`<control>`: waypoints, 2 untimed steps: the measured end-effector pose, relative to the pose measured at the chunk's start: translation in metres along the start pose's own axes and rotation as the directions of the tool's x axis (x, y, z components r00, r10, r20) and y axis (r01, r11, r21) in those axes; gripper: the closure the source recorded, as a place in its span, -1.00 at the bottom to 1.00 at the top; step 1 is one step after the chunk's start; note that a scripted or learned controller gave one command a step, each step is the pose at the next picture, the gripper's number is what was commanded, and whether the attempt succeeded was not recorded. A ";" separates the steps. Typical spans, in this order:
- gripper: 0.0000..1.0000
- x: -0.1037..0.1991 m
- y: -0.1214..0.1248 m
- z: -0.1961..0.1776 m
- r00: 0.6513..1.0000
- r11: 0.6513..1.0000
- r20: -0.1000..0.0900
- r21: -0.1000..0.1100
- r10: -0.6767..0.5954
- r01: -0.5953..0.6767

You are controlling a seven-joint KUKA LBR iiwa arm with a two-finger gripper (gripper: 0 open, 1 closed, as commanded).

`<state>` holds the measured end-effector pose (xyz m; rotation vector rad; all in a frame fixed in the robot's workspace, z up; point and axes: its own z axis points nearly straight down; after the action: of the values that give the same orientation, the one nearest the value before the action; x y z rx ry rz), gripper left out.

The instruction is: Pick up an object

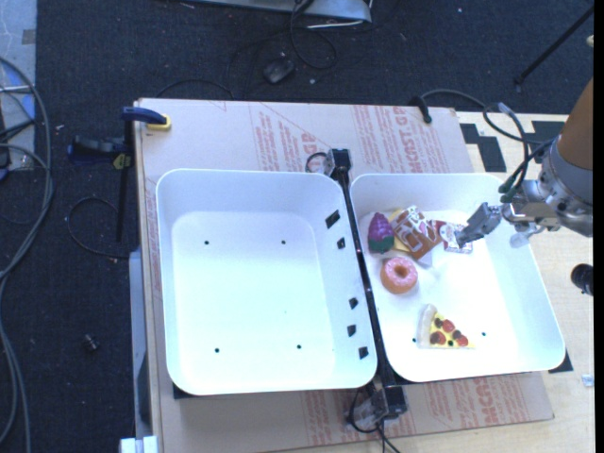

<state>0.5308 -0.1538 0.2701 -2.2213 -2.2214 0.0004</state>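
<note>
Camera view looks down at a slant on a brown board surface (245, 135) carrying two shallow white bins side by side. The arm (576, 173) comes in from the right edge, its grey wrist bent down and leftward so that the jaws (462, 239) reach over the right bin (514, 291), low among the things at its upper left. The tips sit just beside a small white-and-red item (451, 232); how far apart they stand, and whether they have hold of anything, I cannot tell, since the tips are small and blurred against the clutter.

The objects lie in the right bin: a purple bunch-like piece (379, 231) near the dividing wall, a brown-and-white block (413, 231) touching it on the right, a pink-iced doughnut (399, 275) just below those, and a pizza slice (444, 331) well apart toward the near side. The left bin (250, 281) shows a few dark dots on its floor.

Red printing runs across the surface, mirrored or upside down and not readable with confidence. A blue-and-yellow clamp (146, 118) grips the surface's far left corner. Cables trail over the dark floor (85, 55).
</note>
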 end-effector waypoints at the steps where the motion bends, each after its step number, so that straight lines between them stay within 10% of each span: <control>1: -1.00 -0.028 -0.013 0.041 1.000 1.000 -0.001 0.004 0.002 -0.002; 2: -1.00 -0.054 0.034 0.181 1.000 1.000 -0.003 0.010 0.001 -0.001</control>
<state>0.5643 -0.2081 0.0894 -2.2158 -2.2142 0.0078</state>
